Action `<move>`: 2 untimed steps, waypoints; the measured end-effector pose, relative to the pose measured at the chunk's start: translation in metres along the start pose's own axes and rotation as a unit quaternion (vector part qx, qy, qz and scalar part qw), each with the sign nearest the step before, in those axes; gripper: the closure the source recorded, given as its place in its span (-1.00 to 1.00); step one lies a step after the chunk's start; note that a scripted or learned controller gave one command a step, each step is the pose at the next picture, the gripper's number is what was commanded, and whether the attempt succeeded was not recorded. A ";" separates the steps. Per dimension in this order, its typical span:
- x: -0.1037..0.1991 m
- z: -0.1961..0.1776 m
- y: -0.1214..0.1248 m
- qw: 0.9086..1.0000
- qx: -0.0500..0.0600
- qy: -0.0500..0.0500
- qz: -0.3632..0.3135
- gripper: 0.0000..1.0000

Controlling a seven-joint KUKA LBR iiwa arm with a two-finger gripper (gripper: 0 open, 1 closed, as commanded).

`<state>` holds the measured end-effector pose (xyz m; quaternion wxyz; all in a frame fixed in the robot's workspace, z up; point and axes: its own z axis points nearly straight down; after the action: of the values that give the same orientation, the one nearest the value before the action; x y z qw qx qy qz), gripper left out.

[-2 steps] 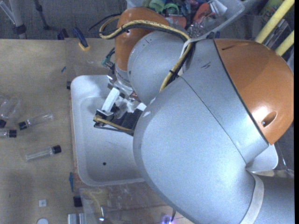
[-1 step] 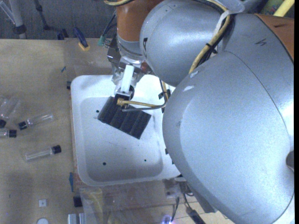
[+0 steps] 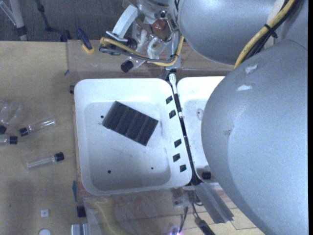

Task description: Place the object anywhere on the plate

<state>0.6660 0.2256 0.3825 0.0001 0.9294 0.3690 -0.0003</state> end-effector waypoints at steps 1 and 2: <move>-0.023 -0.052 -0.018 0.972 -0.001 0.002 0.234 1.00; -0.009 0.047 -0.005 0.961 0.000 0.000 0.275 1.00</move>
<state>0.6565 0.2230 0.3354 0.0002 0.9951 0.0989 0.0002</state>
